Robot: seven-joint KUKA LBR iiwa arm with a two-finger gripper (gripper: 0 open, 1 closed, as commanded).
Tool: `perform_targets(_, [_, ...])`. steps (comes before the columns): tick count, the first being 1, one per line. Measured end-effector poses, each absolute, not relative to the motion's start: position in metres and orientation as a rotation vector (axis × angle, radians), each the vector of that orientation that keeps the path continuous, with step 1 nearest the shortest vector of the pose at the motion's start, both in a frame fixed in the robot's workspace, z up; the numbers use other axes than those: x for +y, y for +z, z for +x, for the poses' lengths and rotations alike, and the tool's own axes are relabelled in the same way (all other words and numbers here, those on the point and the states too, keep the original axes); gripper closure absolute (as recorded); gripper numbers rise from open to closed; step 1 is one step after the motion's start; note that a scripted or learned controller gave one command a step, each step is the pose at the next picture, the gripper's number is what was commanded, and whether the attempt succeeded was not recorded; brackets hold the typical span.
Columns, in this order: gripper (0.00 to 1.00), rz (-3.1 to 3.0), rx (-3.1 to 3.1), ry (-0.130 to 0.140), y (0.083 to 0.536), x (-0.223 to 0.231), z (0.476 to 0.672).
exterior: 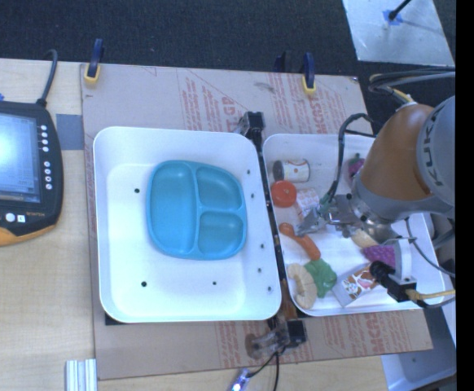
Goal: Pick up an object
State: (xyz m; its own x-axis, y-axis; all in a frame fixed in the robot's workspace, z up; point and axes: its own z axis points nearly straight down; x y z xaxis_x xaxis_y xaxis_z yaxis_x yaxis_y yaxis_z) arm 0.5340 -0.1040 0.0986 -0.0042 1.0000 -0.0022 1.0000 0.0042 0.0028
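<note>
Objects for picking sit in the right bin (pixel 279 149), a loose pile of small toy items: a red-orange ball (pixel 283 192) near the bin's 10 o'clock, a small white cylinder w/ orange mark (pixel 296 170) just above it at 11, an orange sausage-shaped piece (pixel 300 240) towards 8, a green leafy piece (pixel 321 274) and a tan round piece (pixel 304 283) at abt 7, a printed card (pixel 357 284) at 5–6, and a purple piece (pixel 381 255) at 4. Claw (pixel 325 213) is low over the bin's middle, metal tips pointing toward 9 o'clock, right by a pale wrapped item (pixel 306 199); can't tell if the fingers are apart or together, and nothing is clearly seen between them. Arm (pixel 396 157) w/ orange band comes in from 3 o'clock, covering the bin's right part. Left bin (pixel 115 243) holds a blue divided plate (pixel 196 210), roughly central. Both bins rest on cardboard (pixel 188 96) clamped to the counter (pixel 25 300). A tablet-style pendant (pixel 13 165) lies at the counter's 9 o'clock, well apart from the bins.
</note>
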Motion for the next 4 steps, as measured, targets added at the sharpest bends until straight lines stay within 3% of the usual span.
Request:
perform_targets(1, [0.00,2.211,2.216,0.009,0.096,-0.097,0.522])
perform_targets(2, [1.00,2.207,2.223,0.008,0.107,-0.097,0.523])
perform_targets(3, [1.00,2.220,2.226,-0.003,0.161,-0.132,0.517])
perform_targets(4, [1.00,2.220,2.227,-0.003,0.193,-0.138,0.557])
